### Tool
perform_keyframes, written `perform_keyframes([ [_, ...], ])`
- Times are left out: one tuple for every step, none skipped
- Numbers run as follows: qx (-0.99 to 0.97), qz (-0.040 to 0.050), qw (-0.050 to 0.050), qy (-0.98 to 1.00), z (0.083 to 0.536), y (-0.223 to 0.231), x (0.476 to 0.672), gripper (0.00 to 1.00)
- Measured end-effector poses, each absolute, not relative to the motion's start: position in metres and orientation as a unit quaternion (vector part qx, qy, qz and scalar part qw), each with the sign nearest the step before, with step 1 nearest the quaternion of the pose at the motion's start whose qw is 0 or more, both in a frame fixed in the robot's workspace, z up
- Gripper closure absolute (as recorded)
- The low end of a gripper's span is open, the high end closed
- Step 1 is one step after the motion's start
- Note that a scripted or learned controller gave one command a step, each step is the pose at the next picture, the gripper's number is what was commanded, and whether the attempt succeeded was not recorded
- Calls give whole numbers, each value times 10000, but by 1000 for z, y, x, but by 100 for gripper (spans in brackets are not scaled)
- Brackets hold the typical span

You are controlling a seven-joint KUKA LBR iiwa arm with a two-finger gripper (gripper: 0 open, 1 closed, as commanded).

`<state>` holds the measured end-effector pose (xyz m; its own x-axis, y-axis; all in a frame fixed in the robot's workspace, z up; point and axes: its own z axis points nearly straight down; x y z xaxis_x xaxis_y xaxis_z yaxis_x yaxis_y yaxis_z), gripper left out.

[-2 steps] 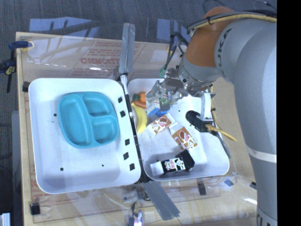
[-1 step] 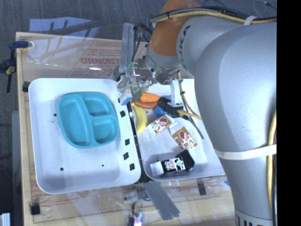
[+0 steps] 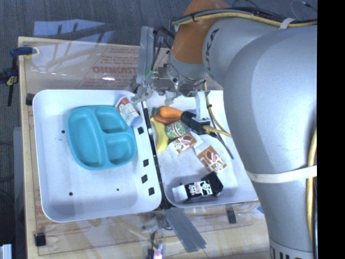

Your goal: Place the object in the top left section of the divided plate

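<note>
A blue divided plate (image 3: 101,136) lies in the left bin (image 3: 64,198), with three sections that hold nothing. A small white and red packet (image 3: 126,111) rests tilted at the plate's upper right rim, close to the divider between the bins. My gripper (image 3: 146,92) hangs over the back end of that divider, just above and right of the packet. From here I cannot see whether it touches the packet. The big grey arm with its orange band (image 3: 199,26) covers the back of the right bin.
The right bin (image 3: 237,190) holds an orange carrot (image 3: 170,112), a yellow banana (image 3: 160,137), a green packet (image 3: 177,129), two brown and white packets (image 3: 212,159) and a black and white carton (image 3: 204,188). A blue clamp (image 3: 21,52) sits at the bench's back left corner.
</note>
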<state>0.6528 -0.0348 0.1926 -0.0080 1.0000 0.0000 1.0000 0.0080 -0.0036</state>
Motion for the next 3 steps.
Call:
perform_keyframes([
  [-6869,12,15,-7268,231,-3,599,0],
  [-6428,1,4,-7660,329,-12,613,0],
  [-6400,10,16,-7684,339,-10,614,100],
])
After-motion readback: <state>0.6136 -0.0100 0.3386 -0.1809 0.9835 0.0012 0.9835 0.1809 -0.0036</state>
